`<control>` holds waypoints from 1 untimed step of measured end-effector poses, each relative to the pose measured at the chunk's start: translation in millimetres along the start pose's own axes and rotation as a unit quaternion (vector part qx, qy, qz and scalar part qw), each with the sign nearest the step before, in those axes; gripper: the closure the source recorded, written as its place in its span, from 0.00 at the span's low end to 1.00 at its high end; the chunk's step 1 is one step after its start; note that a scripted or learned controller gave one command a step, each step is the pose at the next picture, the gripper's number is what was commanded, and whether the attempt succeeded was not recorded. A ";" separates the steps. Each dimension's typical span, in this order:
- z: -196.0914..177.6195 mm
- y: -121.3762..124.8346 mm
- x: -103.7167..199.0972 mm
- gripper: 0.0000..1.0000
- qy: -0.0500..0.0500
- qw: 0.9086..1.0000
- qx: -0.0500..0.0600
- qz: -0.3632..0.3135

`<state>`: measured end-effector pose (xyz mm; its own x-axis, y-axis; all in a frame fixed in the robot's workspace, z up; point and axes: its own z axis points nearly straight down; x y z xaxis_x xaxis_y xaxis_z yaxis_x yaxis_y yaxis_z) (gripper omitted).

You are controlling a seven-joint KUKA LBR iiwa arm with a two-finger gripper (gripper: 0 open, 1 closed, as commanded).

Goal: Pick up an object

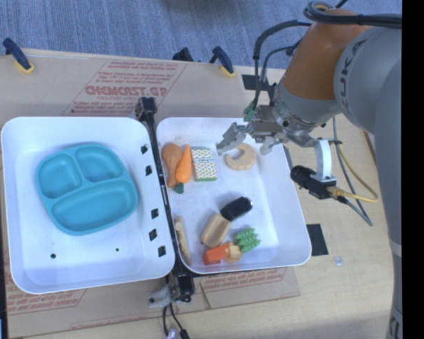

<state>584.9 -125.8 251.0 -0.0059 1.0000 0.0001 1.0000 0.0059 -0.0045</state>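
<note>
Cardboard sheeting (120,83) printed with red lettering covers the desk (346,288), held at the far edge by blue and yellow clamps (18,55). On it, the left shallow white plastic bin (14,189) holds a turquoise three-compartment plastic plate (87,187), lying flat near the bin's middle. The right shallow white plastic bin (286,210) sits just beside it, their rims meeting along a black clip strip (154,182).

In the right bin, near its left wall, a tan pear-shaped toy (171,162) touches an orange toy carrot (184,163), and a small patterned white block (204,165) lies just to their right. Further right sits a pale ring-shaped toy biscuit (240,158). Toward the near side, a black cylinder (235,207) rests against a tan wooden cylinder (215,227), with a red-orange toy piece (215,254) and a green leafy toy (246,239) beside them. A thin tan strip (181,240) lies along the left wall.

The pincer (249,140) hangs over the bin's far right part, just above the biscuit, its fingers spread wide with nothing between them. The grey arm with its orange band (325,48) rises to the right.
</note>
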 end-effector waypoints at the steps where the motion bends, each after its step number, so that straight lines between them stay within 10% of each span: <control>1: 141.3 40.2 19.1 0.00 0.000 0.999 0.002 0.044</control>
<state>624.4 -106.5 109.5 0.0816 0.9967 0.0002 0.9966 -0.0816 -0.0078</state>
